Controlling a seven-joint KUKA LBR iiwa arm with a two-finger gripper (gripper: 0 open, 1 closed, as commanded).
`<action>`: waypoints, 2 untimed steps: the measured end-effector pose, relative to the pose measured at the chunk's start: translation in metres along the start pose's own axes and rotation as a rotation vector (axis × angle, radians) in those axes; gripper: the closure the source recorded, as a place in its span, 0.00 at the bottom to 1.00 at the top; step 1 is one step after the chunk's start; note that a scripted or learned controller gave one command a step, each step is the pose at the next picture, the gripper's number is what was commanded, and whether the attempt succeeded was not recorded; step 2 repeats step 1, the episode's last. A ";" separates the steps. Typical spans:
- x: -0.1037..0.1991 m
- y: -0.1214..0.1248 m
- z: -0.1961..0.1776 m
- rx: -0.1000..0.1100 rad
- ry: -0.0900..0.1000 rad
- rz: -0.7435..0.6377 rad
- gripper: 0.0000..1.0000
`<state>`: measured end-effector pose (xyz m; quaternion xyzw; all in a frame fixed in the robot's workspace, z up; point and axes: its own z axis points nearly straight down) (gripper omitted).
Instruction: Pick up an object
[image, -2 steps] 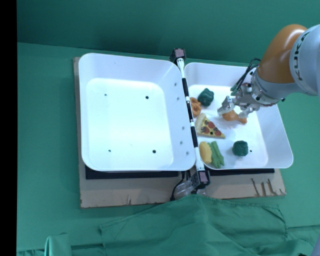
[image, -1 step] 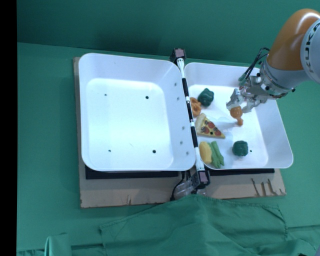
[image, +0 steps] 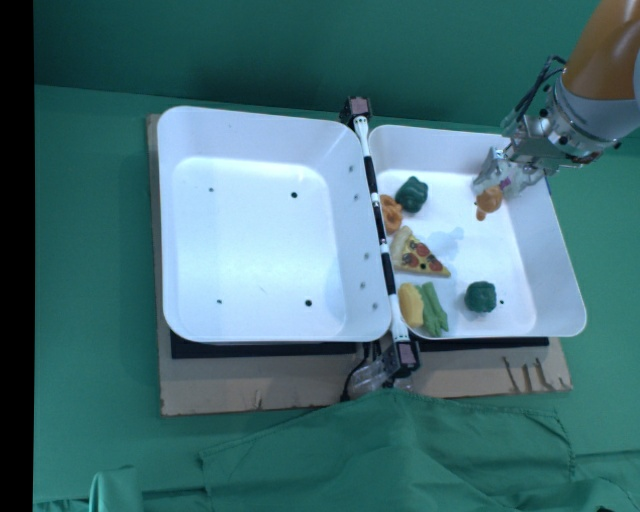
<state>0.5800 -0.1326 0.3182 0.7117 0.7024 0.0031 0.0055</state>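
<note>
tool (image: 492, 192) gripping small orange toy (image: 488, 204) above right bin (image: 560, 270) | green cloth (image: 90, 300) covers bench

The left bin (image: 265, 240) offers bare floor throughout, open to a gripper from above. In the right bin (image: 545, 265), items crowd its left wall: an orange piece (image: 390, 212), a dark green vegetable (image: 411, 193), a pizza slice (image: 417, 253), a yellow piece (image: 410, 303) touching green beans (image: 434, 308). Another green vegetable (image: 480, 296) sits near-centre, with bare floor to its right and beyond it
</note>
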 end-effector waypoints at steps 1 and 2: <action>0.015 -0.003 -0.037 0.001 0.001 -0.012 1.00; 0.015 -0.003 -0.037 0.001 0.001 -0.012 1.00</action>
